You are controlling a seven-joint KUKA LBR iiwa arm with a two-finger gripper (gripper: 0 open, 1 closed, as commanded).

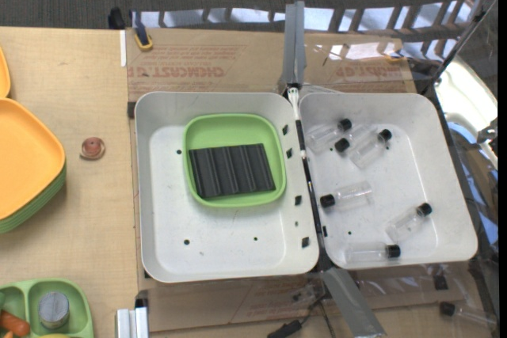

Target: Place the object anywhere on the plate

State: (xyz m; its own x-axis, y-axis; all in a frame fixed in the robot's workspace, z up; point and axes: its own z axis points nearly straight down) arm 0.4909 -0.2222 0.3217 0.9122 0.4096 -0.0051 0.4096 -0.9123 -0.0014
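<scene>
A green square plate (231, 125) sits in the left white bin (214, 249), toward its back. A black ridged rectangular object (233, 170) lies flat on the plate, covering its front half. Several clear vials with black caps lie scattered in the right white bin (447, 194), among them one near the middle (346, 195), one at the front edge (370, 253) and one at the right (409, 221).
A stack of orange plates (24, 162) lies on the wooden bench at the left, with a small reddish knob (93, 147) beside it. A green divided tray (40, 313) sits at the bottom left. Cardboard (206, 67) and a grey metal post (295, 43) stand behind the bins.
</scene>
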